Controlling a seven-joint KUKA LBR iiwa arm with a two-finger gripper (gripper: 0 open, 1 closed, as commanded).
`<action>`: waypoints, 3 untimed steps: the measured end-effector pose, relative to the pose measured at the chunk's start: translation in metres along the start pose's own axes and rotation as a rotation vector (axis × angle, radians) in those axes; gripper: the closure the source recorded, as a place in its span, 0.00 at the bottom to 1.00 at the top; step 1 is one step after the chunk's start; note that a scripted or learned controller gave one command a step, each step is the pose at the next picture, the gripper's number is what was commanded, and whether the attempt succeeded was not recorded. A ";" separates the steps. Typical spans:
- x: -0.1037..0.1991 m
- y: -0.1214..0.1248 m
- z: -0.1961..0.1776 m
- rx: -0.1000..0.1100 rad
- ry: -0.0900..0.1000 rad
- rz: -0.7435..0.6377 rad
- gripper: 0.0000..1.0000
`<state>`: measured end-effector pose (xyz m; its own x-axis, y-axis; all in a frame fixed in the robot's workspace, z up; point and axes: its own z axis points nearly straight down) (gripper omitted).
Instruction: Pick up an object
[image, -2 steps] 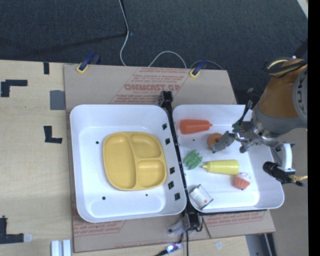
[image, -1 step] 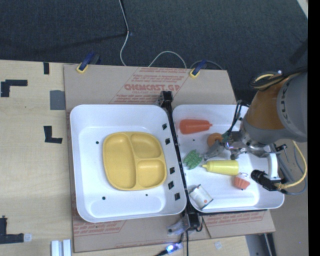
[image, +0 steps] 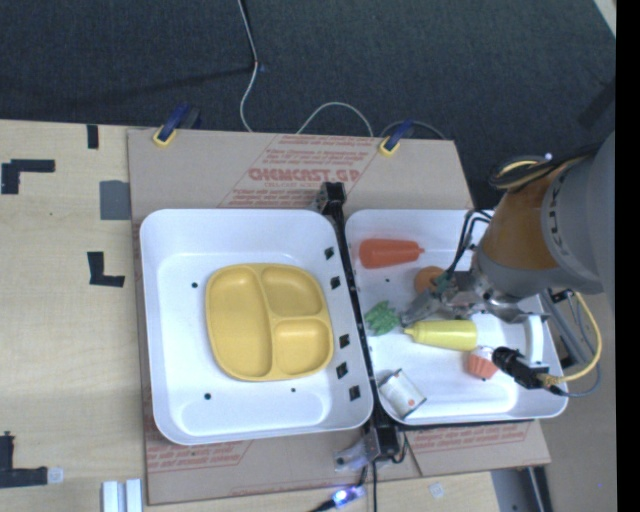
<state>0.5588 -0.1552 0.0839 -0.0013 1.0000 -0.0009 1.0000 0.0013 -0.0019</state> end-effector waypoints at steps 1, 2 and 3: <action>0.000 0.000 -0.011 -0.002 -0.001 0.000 1.00; 0.005 0.001 -0.054 -0.003 0.001 0.000 1.00; 0.009 -0.005 -0.098 -0.003 0.001 0.000 1.00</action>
<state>0.5542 -0.1463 0.1824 -0.0013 1.0000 0.0000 1.0000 0.0013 0.0012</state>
